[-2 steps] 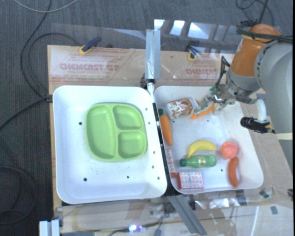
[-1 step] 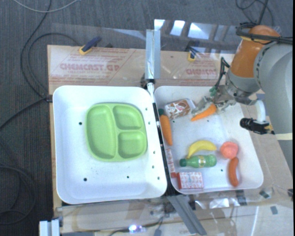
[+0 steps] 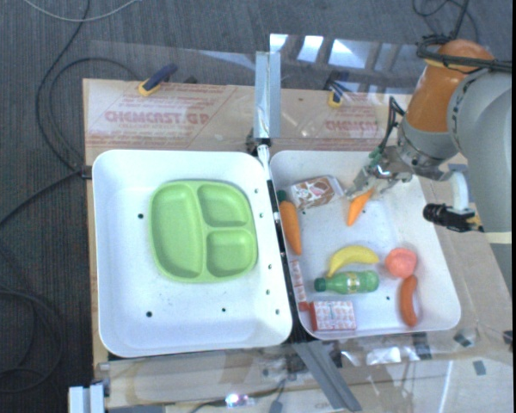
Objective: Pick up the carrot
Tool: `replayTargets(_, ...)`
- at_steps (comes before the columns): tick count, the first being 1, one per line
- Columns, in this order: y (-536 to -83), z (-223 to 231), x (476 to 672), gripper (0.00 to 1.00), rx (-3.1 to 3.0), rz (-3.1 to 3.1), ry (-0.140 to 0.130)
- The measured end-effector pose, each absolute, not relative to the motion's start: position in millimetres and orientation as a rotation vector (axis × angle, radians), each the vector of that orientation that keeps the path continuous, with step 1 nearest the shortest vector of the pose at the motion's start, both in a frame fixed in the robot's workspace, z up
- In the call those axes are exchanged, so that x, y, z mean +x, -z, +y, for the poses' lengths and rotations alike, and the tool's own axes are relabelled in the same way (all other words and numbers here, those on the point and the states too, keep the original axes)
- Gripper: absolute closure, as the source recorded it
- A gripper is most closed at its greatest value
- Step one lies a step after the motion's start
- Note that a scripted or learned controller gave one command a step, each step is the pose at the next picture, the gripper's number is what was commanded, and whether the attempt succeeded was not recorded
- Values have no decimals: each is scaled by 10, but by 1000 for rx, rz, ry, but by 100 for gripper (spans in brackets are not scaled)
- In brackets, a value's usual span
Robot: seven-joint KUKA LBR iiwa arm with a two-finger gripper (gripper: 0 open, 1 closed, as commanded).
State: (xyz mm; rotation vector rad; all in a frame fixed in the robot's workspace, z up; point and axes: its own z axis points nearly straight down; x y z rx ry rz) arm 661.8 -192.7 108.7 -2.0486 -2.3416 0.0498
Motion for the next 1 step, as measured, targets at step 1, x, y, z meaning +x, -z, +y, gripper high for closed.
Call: replayTargets(1, -1958, -1693, 6571, 100, -2158, -2283, -1)
